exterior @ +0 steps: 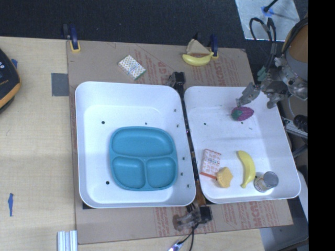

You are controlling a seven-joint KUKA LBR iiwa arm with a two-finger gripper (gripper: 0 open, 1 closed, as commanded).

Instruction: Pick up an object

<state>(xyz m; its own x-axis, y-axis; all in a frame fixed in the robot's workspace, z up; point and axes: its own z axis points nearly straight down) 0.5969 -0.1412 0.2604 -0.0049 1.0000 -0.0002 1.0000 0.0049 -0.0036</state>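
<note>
From the camera view, my gripper [260,94] hangs over the upper part of the right bin [277,145]; I cannot tell whether it is open or closed. The purple object [243,113] lies just below and left of it; the banana [246,168], can [267,181], yellow piece [224,177] and packet [211,161] lie well below it; the blue plate [142,158] sits far left in the left bin [94,109].
</note>
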